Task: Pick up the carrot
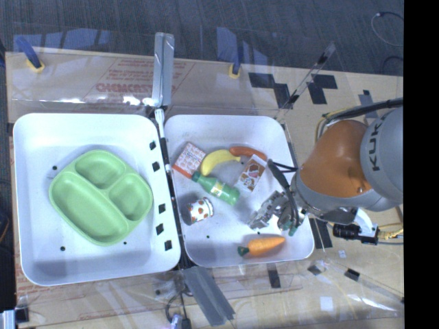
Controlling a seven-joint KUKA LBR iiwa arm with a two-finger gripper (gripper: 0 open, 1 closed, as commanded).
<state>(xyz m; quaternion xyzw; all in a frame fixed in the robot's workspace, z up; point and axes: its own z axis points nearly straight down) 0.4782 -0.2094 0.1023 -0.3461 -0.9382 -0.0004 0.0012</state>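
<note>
From above, 2 shallow white bins sit side by side. The left bin (27, 184) holds a smooth green 3-compartment tray (101, 195). The right bin (274, 130) holds the carrot (263, 246), tapered and orange, lying at 5 o'clock near the front wall. At 12 o'clock lie a curved yellow banana (219, 160), a small carton (188, 160) and a printed packet (252, 173); a green bottle (215, 187) lies centrally, a rounded can (199, 210) at 8 o'clock. The gripper (274, 211) hangs just above the carrot, fingers spread, pinching nothing.
</note>
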